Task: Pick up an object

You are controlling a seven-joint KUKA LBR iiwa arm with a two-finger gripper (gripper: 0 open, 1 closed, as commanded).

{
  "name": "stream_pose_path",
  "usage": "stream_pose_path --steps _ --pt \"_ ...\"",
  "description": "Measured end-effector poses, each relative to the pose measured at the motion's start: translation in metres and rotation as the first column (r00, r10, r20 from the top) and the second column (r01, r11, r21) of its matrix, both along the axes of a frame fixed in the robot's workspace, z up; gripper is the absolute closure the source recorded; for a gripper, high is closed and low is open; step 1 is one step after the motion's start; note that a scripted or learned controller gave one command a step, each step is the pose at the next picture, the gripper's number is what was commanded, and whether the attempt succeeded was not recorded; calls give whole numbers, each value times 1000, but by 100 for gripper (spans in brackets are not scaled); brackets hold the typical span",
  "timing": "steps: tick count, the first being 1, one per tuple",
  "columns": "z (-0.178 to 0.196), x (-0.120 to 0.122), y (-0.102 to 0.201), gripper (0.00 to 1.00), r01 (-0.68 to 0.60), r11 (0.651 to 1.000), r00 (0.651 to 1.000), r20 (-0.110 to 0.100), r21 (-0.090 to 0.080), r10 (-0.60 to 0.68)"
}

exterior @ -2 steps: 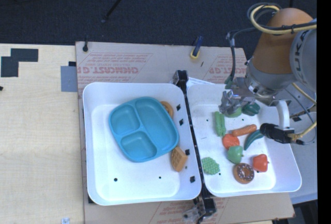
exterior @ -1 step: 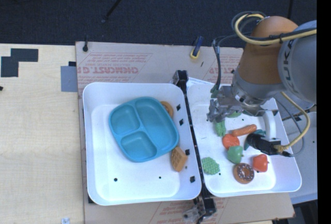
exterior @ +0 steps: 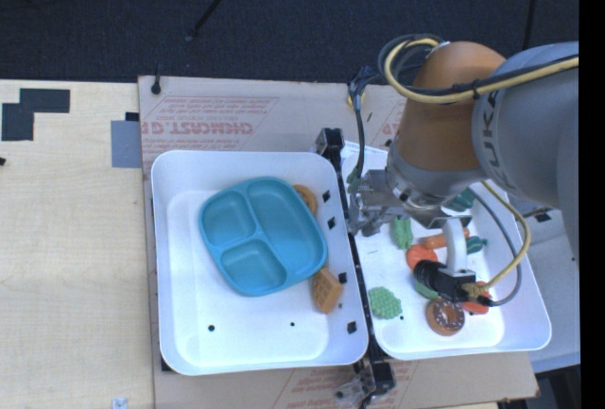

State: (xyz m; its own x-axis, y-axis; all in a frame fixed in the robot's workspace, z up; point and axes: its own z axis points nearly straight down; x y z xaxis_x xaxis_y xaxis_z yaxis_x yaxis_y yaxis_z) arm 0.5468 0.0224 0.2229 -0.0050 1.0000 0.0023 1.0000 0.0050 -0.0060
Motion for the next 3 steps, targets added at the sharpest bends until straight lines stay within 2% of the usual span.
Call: stream_pose_path --steps 1,2,3 --pt "-6 -9 50 100 1 1000 1000 0 -1 -1" --pt "2 -7 64 100 2 1000 1000 2 -2 -2" --pt "0 3 53 100 5 1000 1000 2 -3 -5"
